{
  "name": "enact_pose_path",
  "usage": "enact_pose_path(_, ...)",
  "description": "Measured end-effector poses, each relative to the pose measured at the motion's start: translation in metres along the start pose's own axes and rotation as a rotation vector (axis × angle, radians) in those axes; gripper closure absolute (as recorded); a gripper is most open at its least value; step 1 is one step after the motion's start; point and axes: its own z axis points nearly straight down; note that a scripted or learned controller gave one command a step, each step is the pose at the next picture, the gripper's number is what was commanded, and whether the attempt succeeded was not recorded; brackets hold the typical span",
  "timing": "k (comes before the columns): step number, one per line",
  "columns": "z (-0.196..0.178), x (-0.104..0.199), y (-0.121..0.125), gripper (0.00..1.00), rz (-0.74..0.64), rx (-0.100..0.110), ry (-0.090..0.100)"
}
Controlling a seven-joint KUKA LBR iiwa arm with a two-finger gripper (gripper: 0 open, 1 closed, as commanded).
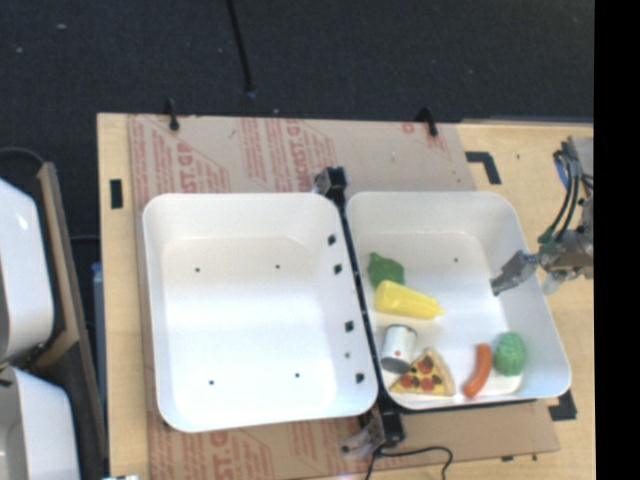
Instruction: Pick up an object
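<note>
Grey gripper hovers over the right bin's right edge, can't tell its state, so it's pre-grasp; next move is dropping onto something.

Bright, even light (slightly soft focus), faint shadows.

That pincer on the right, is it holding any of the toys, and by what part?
Nothing is held. The pincer hangs over the right bin's right side with no toy between its fingers; the green ball and carrot lie below it.
</note>
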Motion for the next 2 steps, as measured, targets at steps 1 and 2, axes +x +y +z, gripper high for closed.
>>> enact_pose_path(1,0.094,0.049,0.040,0.00,-0.005,0.007,0.002)
enact_pose_path(2,0.140,0.095,0.067,0.00,0.002,-0.001,-0.001)
